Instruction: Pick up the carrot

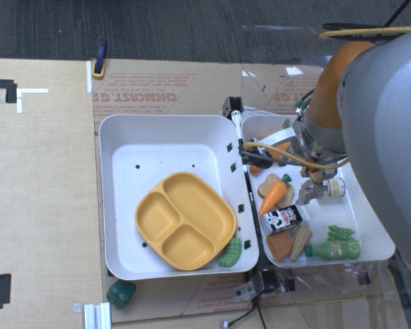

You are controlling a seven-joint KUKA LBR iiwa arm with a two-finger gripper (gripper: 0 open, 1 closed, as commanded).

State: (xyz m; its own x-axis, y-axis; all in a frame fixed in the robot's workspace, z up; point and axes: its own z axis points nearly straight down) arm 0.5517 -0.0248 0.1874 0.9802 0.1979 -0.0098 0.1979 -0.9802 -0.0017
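The carrot (273,195), orange with a small green top, lies slanted in the right bin (370,242), near its left wall. My gripper (308,189) hangs low over the same bin, just right of the carrot's green end and close to it. Nothing is seen held in the gripper. The big grey arm with its orange band covers the bin's upper right part.
Around the carrot lie a black-and-white carton (283,218), brown bread pieces (288,242), a green bottle (333,250), a pea pod (342,232) and a small jar (333,187). The left bin (123,149) holds a yellow divided plate (185,219) and a green vegetable (231,251).
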